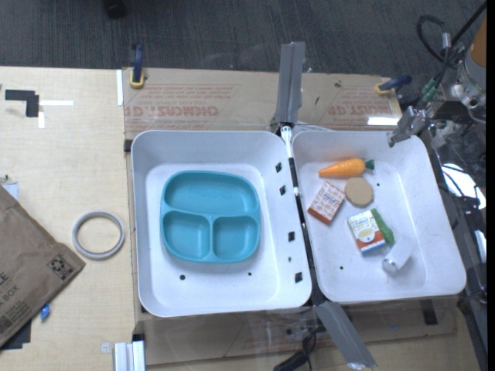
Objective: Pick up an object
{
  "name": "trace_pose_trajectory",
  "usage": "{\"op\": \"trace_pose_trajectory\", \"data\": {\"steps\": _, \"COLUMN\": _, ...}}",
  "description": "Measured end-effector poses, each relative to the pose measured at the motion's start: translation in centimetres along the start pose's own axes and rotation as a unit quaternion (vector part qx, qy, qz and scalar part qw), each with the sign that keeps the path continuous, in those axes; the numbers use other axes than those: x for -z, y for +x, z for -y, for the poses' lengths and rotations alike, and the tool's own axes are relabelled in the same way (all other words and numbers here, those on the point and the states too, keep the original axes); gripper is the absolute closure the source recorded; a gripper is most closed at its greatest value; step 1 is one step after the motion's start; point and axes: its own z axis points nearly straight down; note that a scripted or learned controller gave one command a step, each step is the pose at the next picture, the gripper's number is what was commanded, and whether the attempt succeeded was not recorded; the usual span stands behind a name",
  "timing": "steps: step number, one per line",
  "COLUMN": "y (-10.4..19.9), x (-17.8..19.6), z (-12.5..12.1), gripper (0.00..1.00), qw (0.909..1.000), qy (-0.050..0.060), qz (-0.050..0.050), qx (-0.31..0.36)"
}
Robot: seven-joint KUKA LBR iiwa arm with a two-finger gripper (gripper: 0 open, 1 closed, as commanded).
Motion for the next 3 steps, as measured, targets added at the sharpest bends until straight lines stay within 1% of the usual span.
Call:
{"op": "trace_pose_trajectory", "data": {"steps": 1, "y": 2.9, "x": -20.6, "z": -2.5, "gripper": 0.00, "qw": 0.9991, "qy": -0.001, "qz": 0.000, "qx": -0.042}}
{"op": "trace_pose_trajectory", "data": {"steps": 2, "y": 1.8, "x": -20.7, "z": 4.3, "gripper": 0.00, "qw": 0.9997, "qy": 0.000, "qz": -0.001, "qx": 0.026}}
{"op": "trace_pose_trajectory", "data": {"steps": 3, "y": 1.7, "x": -19.8, "z": 4.3, "gripper": 1.00, "qw": 0.9997, "qy": 0.000, "qz": 0.000, "qx": 0.024}}
